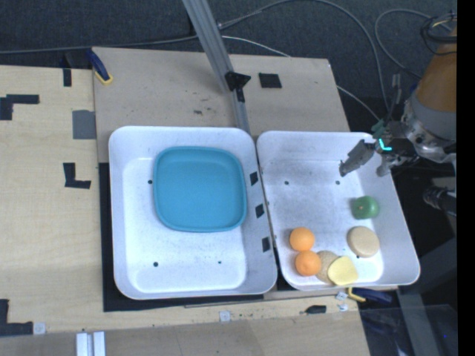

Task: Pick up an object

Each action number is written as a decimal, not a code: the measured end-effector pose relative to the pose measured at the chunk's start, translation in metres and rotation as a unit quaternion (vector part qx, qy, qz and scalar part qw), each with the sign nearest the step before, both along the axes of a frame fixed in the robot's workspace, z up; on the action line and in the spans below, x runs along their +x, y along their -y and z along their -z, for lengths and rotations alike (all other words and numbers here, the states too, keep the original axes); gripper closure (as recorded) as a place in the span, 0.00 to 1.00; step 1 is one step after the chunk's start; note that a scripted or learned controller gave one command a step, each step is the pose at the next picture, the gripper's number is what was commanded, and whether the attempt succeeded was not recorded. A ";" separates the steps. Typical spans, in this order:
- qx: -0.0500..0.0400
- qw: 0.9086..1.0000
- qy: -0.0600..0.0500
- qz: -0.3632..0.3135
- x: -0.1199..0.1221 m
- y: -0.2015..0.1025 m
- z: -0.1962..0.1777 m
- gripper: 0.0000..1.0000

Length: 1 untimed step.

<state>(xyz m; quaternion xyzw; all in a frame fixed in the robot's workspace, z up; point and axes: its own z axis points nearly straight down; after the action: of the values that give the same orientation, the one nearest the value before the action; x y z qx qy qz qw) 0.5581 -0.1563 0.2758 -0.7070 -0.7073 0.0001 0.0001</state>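
Pale wooden boards of the desk (44, 199) carry two shallow white bins side by side, with dark floor beyond. Taking the right bin (312, 162) as the landmark: the left bin (133, 265) touches its left wall and holds a square blue plate (199, 188). Inside the right bin, along its near edge, lie two orange balls (301, 239) (307, 262), a tan round piece half hidden behind a yellow piece (343, 271), and a beige oval piece (363, 241). A green object (364, 207) sits near the bin's right wall, apart from the others. The tool (367, 159) hangs over the bin's far right corner, its fingers spread with nothing between them.
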 end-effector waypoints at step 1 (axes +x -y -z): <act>0.000 1.000 0.000 0.000 0.000 0.000 0.000 0.00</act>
<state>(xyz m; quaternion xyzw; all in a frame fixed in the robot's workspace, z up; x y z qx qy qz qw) 0.5581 -0.1563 0.2757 -0.7070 -0.7072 0.0002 0.0001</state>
